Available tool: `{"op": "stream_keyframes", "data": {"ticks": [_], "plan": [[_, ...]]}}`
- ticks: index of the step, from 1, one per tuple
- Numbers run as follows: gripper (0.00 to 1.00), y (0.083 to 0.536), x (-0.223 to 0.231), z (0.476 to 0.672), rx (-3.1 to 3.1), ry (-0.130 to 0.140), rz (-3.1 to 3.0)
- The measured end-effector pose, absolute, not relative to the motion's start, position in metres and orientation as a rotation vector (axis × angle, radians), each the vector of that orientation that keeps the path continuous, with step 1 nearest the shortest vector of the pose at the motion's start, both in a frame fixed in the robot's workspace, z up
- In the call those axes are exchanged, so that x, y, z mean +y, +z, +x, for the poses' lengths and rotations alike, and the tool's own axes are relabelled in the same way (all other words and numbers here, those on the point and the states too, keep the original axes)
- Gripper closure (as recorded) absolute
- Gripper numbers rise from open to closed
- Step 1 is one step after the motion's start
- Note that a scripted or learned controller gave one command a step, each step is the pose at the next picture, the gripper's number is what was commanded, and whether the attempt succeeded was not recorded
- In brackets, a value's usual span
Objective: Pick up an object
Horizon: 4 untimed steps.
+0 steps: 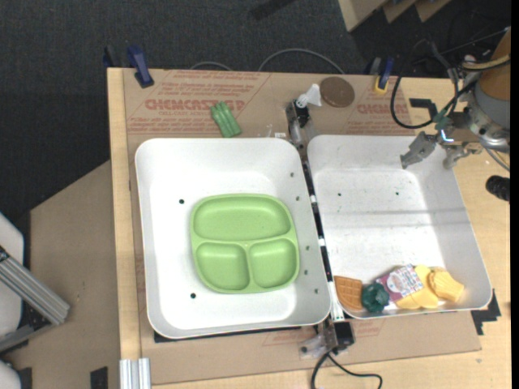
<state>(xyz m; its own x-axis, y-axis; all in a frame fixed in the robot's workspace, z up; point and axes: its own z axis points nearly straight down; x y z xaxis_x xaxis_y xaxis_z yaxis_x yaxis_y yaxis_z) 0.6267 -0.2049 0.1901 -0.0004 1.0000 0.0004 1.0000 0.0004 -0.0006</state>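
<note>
A cluster of small toy foods lies along the near edge of the right bin (381,217): an orange waffle piece (349,292), a dark green lump (375,298), a pink and white packet (403,280) and yellow pieces (438,290). They touch one another. My gripper (430,156) hangs over the far right corner of that bin, well away from the cluster. It is open, with nothing between its fingers.
The left bin (162,177) holds a green divided plate (243,241). Beyond the bins, a green clip (226,120) and a brown disc (336,92) lie on the cardboard. Cables trail at the far right. Blue clamps (141,65) grip the bench's back edge.
</note>
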Motion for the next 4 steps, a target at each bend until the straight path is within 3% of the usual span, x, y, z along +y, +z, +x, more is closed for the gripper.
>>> {"op": "stream_keyframes", "data": {"ticks": [1,2,3,4], "plan": [[0.0,0.11,-0.224,0.64,-2.216,0.007,-2.217],[0.0,0.084,-0.22,0.641,-2.221,-0.003,-2.214],[0.0,0.083,-0.219,0.665,-2.205,0.006,-2.201],[0.0,0.083,-0.218,0.665,-2.208,0.004,-2.201]]}}
